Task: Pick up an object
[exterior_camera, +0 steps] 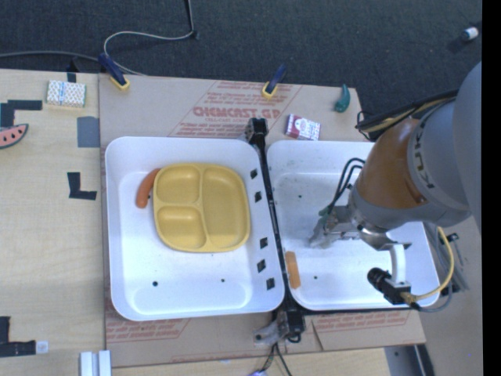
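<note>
While the arm [415, 167] reaches in from the right, its gripper [322, 232] sits low over the floor of the right bin [301, 175], near that bin's middle. Finger state: cannot tell from this angle; the tips are small, dark and partly lost under the wrist. Nothing can be seen between them.

Wrist and orange band [387, 171] cover much of the right bin's right half. A black fitting with a yellowish cable [448, 265] hangs off the arm over the bin's lower right corner.

Nearest object: a small orange piece [292, 269], carrot-like, lying against the right bin's left wall close to its front edge. It is below and left of the gripper, apart from it, not touched.

Left bin [188, 296]: a yellow divided plate [201, 207] with three compartments lies flat in the upper middle. An orange sausage-shaped piece [144, 188] lies just beside the plate's left rim, on the bin floor.

Both bins rest on a sheet of printed cardboard [227, 108]. A small red and white packet [301, 127] lies on the cardboard just behind the right bin. Two clamps with yellow and blue grips [114, 70] hold the cardboard's far edge.
</note>
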Robot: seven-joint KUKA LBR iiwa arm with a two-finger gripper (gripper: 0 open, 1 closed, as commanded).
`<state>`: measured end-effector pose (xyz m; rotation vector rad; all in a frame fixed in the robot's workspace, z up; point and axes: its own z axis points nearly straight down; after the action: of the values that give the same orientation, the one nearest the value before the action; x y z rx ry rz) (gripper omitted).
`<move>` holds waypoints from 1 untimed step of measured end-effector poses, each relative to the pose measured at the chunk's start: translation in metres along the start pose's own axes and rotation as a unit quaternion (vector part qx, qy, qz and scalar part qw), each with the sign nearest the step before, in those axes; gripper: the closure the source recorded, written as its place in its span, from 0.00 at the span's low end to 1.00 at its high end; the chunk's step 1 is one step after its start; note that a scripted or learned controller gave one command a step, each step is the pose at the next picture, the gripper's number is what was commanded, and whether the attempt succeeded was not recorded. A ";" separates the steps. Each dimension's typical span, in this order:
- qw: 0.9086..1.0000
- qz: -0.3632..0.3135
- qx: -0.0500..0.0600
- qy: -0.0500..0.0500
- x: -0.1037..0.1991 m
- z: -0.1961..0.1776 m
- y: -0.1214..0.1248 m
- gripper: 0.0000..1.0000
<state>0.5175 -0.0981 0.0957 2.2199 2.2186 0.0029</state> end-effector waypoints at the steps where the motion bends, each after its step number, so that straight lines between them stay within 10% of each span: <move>1: 1.000 0.000 0.000 0.000 0.000 0.000 0.000 0.00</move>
<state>0.5174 -0.0980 0.0955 2.2200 2.2191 0.0025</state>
